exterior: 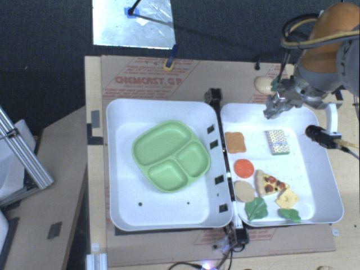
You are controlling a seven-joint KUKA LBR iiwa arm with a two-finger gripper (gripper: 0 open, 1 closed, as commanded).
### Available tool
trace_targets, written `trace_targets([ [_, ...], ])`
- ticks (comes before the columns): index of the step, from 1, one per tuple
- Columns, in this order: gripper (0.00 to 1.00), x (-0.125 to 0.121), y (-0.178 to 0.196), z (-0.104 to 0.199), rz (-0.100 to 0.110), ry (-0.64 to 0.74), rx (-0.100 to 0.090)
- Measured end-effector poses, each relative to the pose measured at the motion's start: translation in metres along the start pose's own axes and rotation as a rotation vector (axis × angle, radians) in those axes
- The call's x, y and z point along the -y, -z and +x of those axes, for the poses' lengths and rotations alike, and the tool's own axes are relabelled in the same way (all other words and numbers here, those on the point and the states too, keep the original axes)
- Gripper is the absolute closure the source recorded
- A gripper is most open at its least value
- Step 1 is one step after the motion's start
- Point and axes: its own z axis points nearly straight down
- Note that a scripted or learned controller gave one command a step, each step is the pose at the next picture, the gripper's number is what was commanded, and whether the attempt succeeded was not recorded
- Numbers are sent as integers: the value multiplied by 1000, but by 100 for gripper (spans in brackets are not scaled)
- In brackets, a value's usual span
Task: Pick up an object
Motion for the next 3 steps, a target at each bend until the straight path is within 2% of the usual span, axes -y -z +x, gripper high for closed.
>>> trace_targets([
  [1,100,-1,8,60,-1,0,0],
  [2,100,5,-2,114,0,1,-1],
  [3,100,9,3,157,-1,-1,0],
])
